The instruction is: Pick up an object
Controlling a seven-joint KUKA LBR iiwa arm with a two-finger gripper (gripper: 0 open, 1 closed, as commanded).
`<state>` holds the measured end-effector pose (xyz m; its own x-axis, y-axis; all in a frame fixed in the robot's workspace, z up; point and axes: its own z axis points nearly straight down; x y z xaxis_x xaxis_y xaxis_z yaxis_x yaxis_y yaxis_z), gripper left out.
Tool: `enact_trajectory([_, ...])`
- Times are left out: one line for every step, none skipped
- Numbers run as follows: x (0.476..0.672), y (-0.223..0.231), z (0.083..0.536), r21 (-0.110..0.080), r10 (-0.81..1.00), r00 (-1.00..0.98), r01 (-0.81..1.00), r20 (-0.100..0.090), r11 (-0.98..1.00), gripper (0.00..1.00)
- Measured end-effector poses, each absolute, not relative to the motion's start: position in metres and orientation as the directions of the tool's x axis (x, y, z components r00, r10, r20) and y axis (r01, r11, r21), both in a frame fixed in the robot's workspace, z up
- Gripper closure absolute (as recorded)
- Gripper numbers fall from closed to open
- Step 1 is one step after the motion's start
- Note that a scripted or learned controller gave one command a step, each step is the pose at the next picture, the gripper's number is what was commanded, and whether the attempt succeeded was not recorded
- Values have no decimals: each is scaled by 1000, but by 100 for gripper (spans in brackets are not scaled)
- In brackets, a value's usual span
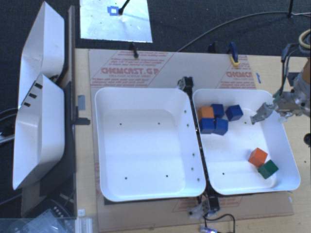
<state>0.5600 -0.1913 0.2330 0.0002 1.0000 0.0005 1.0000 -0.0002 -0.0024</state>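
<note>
The right bin (286, 144) holds a cluster at its far left corner: an orange block (206, 112) with several blue blocks around it, among them one (234, 112) set a little to the right and one (221, 126) nearer the front. Toward the bin's front right lie a second orange block (258, 156) and a green block (268, 169), touching each other. My gripper (261, 113) hangs over the bin's far right part, just right of the blue blocks and apart from them. I see nothing in it.
The left bin (104, 130) sits beside the right one, the two rims meeting at a black clamp (187, 83). White trays (41, 106) lean at the bench's left edge. A metal plate (115, 13) lies beyond the bench.
</note>
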Motion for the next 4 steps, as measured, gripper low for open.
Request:
enact_trajectory([564, -200, 183, -3, 1000, 0, 1000, 1, 0, 0])
enact_trajectory([566, -210, 131, -3, 1000, 0, 1000, 1, 0, 0])
enact_trajectory([568, -210, 144, 2, 1000, 0, 1000, -1, 0, 100])
enact_trajectory([567, -206, 207, 6, 1000, -1, 1000, -2, 1, 100])
